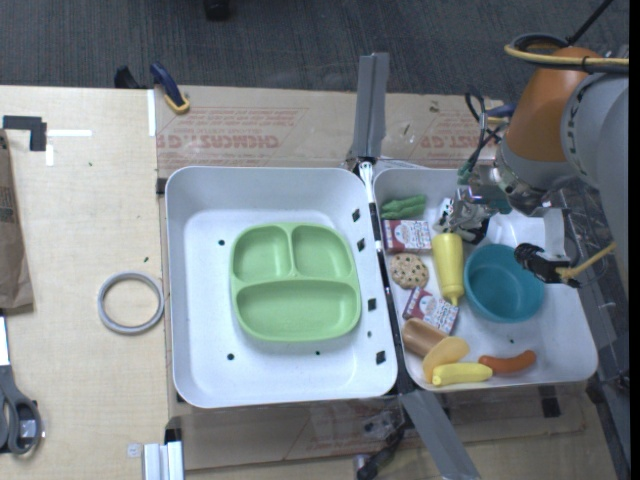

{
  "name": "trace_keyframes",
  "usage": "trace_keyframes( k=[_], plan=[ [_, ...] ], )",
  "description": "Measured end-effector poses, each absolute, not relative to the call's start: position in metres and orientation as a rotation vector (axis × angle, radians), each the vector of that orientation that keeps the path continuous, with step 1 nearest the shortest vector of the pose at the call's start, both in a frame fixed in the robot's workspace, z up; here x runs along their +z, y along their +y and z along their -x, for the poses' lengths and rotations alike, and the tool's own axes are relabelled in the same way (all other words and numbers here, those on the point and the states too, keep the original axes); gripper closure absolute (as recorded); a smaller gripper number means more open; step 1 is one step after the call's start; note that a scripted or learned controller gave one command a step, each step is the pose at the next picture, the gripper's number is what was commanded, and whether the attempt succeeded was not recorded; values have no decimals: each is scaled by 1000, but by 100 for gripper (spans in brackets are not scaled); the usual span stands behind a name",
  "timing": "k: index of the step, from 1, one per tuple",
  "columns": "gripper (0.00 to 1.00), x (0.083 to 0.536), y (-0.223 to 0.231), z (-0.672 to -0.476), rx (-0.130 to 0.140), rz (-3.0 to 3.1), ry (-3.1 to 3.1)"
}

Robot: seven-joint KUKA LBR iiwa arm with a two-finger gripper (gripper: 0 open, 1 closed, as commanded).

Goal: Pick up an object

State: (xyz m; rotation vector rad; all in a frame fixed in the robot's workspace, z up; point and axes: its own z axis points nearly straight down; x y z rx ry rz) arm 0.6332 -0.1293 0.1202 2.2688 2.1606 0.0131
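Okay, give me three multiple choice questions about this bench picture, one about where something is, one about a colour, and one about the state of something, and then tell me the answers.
1. Where does the green divided tray lie?
A. in the left bin
B. in the right bin
C. on the bench outside the bins

2. What colour is the bowl in the right bin?
A. red
B. blue
C. white

3. How does the yellow bottle rest?
A. lying on its side
B. standing inside the bowl
C. lifted above the bin by the claw

Answers: 1 A, the tray sits alone in the left bin. 2 B, the bowl is teal blue. 3 A, it lies lengthwise beside the bowl, below the claw.
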Motion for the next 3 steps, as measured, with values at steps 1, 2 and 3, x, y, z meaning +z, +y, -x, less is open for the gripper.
trace_keyframes(
  k=[1,2,3],
  plan=[
    [0,119,-129,-633,12,-2267,2160],
    [0,92,-115,-597,-3,-2242,2201],
    [0,92,-169,-611,0,-1961,2451]
  ],
)
